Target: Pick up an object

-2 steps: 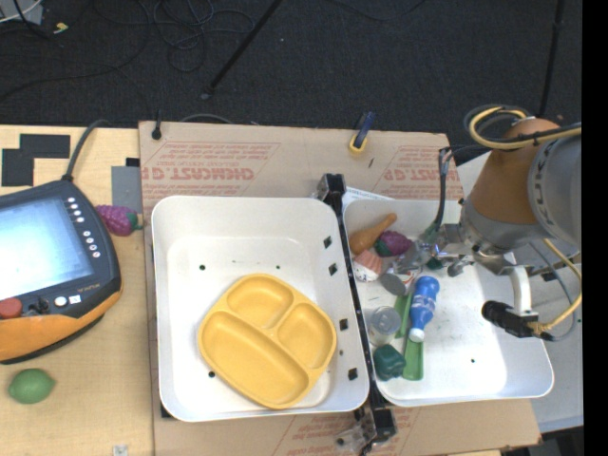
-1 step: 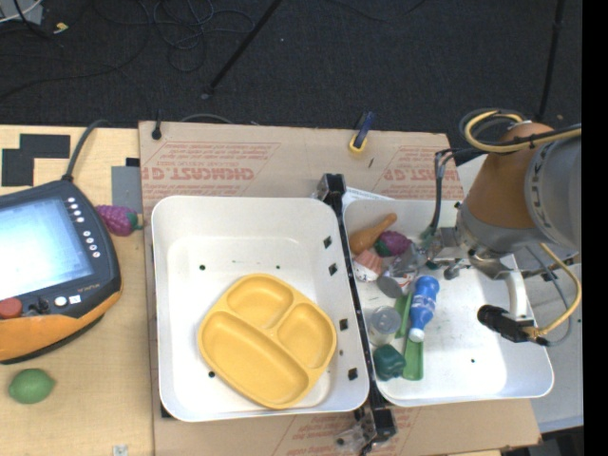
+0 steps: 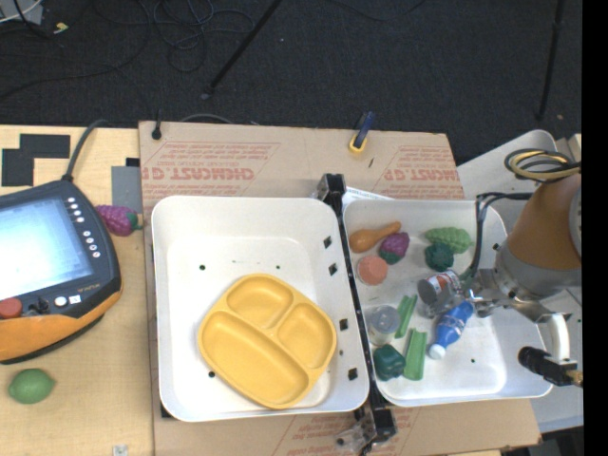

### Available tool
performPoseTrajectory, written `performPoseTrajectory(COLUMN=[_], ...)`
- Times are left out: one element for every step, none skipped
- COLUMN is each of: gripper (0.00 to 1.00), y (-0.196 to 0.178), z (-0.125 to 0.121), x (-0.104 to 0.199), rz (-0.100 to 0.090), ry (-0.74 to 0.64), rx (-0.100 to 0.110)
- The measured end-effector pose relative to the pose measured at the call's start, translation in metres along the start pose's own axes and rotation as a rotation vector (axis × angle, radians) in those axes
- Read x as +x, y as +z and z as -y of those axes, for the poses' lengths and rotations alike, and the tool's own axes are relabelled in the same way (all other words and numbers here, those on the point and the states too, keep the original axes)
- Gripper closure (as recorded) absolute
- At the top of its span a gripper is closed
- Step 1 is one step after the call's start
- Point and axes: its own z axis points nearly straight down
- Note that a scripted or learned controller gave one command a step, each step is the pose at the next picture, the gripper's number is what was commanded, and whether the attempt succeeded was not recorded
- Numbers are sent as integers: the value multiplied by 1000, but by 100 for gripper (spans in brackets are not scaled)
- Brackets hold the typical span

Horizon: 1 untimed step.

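Reaching in from 3 o'clock, the arm is bringing its gripper (image 3: 454, 294) low over the right bin (image 3: 494, 380), w/ the tool end sitting just above the blue bottle (image 3: 448, 328). That bottle looks like the likeliest target: it's lying flat, long axis running approx 1 o'clock to 7 o'clock, white cap end pointing toward 7. Its upper end is tucked right under the tool, so the body is trailing away from the gripper toward 7 o'clock. Whether the tool is spread, pressed together or pinching anything – can't tell, the metal end is too small and cluttered here.

Neighbours matter for the descent. A green stick (image 3: 416, 353) is lying just beside the bottle at its 8 o'clock, nearly parallel. A dark green block (image 3: 440, 256) is sitting at the gripper's 11 o'clock, w/ leafy lettuce (image 3: 450, 237) past it. The yellow tray (image 3: 268, 337) is in the left bin, well apart, approx 9 o'clock.

Judgement: a grasp needs closing across the bottle's short axis, i.e. along 10-to-4.
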Motion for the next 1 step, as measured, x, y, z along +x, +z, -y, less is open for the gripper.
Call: performPoseTrajectory(gripper=[0], y=[2], z=[1], x=[59], rz=[-7], ry=[-8], rx=[4])
